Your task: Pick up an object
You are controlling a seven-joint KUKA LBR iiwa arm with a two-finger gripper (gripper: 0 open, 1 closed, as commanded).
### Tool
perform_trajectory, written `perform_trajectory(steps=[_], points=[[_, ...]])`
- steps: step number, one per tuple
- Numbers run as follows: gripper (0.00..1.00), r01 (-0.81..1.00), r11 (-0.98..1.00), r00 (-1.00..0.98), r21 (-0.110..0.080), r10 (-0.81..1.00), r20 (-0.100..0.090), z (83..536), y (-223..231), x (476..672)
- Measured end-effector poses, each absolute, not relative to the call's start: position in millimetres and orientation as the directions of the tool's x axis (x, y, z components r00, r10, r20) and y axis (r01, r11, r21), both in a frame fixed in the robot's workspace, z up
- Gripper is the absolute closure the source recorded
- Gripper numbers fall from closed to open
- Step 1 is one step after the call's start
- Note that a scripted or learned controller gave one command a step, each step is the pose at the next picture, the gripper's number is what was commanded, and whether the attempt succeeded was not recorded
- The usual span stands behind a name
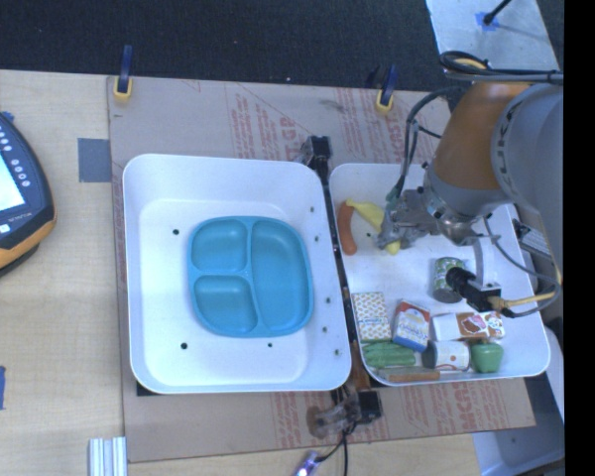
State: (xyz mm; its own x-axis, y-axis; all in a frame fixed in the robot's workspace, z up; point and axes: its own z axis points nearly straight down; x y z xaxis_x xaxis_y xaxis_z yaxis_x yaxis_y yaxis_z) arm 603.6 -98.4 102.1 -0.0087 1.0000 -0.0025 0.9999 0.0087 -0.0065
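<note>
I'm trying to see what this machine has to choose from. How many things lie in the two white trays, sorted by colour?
Blue: 1, the divided plate in the left tray.
Yellow: 1, the banana.
Orange-brown: 1, the sausage.
Green: 3, the can, the apple, the cucumber.
Mixed print: 4 small packets and boxes.
Total: about 10; the pile in the right tray is crowded.

Gripper (395, 238) over toy-strewn right bin (535, 360), beside banana (368, 212)

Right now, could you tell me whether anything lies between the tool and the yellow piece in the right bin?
Nothing visible does. The tool sits low in the right bin, right at the yellow piece. The hot dog lies just beyond it on the left, and the can and the packets sit nearer the camera, off that line.
</note>
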Motion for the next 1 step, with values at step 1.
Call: perform_trajectory(steps=[1], points=[[1.00,1.000,0.005,-0.005,-0.003,1.000,0.000,192.4,-51.5,572.3]])
